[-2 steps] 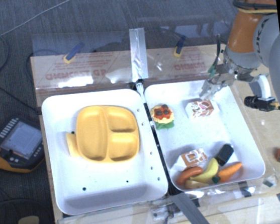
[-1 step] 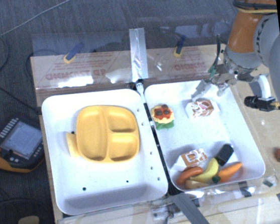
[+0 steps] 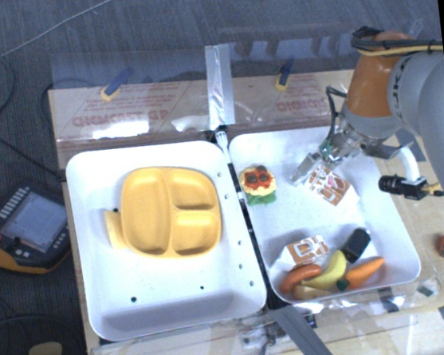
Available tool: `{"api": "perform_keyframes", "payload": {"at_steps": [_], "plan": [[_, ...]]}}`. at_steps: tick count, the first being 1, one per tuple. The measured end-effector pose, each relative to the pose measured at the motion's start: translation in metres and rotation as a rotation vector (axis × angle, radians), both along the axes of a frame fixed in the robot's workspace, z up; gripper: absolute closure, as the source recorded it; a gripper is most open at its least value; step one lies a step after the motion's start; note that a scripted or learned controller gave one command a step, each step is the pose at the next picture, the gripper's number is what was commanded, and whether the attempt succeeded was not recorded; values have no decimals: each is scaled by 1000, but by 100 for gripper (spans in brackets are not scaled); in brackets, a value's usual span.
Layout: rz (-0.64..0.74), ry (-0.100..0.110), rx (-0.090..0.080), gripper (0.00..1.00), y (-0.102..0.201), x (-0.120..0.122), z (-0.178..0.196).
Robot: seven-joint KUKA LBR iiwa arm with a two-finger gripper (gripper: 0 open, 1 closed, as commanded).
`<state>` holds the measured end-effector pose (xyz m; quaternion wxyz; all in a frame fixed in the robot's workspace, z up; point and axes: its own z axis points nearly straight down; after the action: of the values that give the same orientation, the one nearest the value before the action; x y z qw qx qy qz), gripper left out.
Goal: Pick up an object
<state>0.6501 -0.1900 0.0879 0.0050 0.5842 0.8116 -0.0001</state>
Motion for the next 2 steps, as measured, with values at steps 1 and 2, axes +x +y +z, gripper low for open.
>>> {"api": "perform_keyframes", "payload": {"at_steps": [1,2], "plan": [[39,-4,7,0,-23,-36,2],[81,17,10,0,-9,18,0]]}}
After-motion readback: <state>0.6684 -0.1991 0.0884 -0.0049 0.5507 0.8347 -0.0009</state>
